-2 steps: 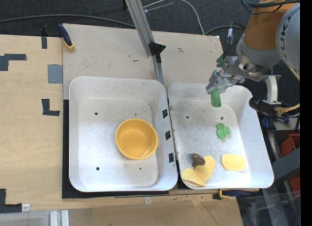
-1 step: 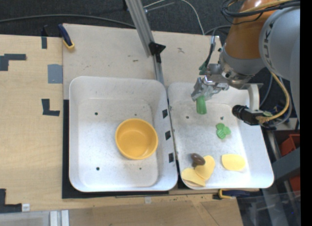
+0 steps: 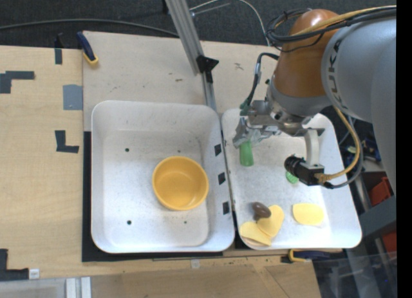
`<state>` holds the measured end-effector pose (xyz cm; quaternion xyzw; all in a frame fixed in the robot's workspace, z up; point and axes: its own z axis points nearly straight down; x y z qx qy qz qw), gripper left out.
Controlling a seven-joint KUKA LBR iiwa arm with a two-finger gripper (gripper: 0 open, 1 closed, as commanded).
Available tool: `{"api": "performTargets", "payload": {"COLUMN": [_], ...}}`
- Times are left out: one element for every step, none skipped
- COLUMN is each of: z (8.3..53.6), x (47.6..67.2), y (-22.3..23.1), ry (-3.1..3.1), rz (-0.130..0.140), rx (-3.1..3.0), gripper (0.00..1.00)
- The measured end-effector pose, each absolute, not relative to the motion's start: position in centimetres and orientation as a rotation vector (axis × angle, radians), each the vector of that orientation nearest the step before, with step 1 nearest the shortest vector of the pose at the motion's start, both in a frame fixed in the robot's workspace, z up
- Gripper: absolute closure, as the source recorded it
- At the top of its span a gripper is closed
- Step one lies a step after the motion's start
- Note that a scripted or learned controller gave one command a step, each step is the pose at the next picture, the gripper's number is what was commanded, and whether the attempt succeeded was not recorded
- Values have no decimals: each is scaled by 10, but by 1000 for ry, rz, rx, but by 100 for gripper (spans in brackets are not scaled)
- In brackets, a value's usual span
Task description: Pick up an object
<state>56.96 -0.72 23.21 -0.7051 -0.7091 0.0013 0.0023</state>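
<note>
While the end effector hangs over the right bin, a green object sits at its tips. It seems clamped there, though the view is poor.

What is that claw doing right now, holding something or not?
Gripper: over the right bin, with a green object at its tip; whether it grips it, or is open or closed, cannot be told.

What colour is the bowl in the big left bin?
The bowl is yellow, a warm golden shade all over. The camera view looks straight down into it.
</note>
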Motion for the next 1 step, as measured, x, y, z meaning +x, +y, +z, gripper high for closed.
{"api": "performTargets", "payload": {"z": [227], "x": [553], "y": [48], "ry": [-2226], "rz": [3], "rx": [-2210], "gripper": [100]}}
